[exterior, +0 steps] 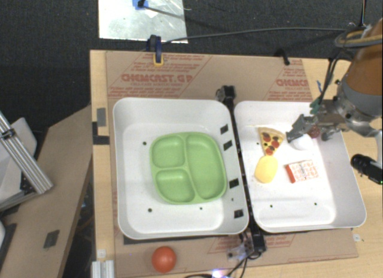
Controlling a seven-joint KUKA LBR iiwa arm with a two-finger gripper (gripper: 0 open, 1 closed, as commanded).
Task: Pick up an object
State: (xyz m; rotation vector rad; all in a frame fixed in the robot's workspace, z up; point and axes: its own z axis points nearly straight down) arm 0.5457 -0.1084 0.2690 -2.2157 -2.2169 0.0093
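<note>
Objects to pick: four small things lie in the right white bin (335, 211), toward its far half, none of them lifted.
Orange-red ball (163, 259): sits outside the bins on the brown cardboard sheet (179, 73), near the front edge, just in front of the left white bin (128, 169).
Left white bin: holds one light green plastic tray with three compartments (188, 168), lying flat near the bin's middle.
Black clips (227, 145): several small dark pieces run along the seam where the two bins meet.
Pizza-slice toy, yellow with red dots (270, 139): lies flat in the right bin near its left wall, its point toward the front.
Yellow lemon-shaped object (266, 169): just in front of the pizza slice, close to it; whether they touch is unclear.
Small white rounded object (301, 142): right of the pizza slice, directly under the gripper's tip.
Red and white flat packet (301, 171): right of the lemon, apart from it, in front of the white object.
Gripper (297, 132): grey, reaching in from the right, low over the white object; its state is not readable from this angle, and nothing is visibly held.
Arm (365, 85): grey with an orange band, above the right bin's far right corner.
</note>
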